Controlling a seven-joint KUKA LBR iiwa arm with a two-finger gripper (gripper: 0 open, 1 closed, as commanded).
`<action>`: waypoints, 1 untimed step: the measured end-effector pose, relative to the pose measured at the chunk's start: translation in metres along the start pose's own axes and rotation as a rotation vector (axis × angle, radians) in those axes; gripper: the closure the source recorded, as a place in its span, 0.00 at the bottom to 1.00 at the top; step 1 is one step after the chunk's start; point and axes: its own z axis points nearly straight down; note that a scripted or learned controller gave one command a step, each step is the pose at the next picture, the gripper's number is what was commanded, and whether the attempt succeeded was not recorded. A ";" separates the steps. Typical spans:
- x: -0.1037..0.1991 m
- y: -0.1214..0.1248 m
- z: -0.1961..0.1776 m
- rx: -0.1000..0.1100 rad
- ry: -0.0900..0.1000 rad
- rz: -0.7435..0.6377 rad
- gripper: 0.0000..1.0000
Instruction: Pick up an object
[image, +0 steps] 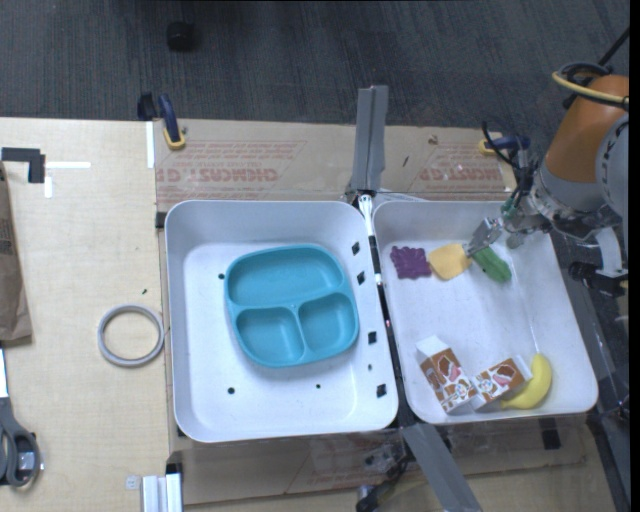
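Camera view: I'm looking down on both bins; right bin (560, 300) is my landmark for everything below.
Arm: grey with orange band, reaching in over the right bin's far right corner.
Claw (487, 240): low over the far end of the right bin, tip right at the green object (492, 265). I can't tell from this slant whether it's spread or pressed together, or whether anything is pinched.
Candidate target: green object, far end of the right bin, touching or just under the claw tip.
Neighbours: yellow piece (449, 261) just beside the green one, toward the bin's middle wall; purple grapes (409, 262) next along, near that wall.
Near end of right bin: two small cartons (470, 380) and a banana (536, 384) against the near right corner, well apart from the claw.
Left of right bin: other white bin (190, 330) holding a blue divided tray (291, 305).
Surface (70, 250): a grey ring (131, 334) left of both bins.
Step, my read: at the grasp, nothing lifted clear yet.
Next move: confirm a real pinch on the green object, then straight lift; watch the yellow piece doesn't get dragged along.
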 end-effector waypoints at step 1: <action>-0.008 -0.004 -0.100 0.003 -0.006 0.014 0.00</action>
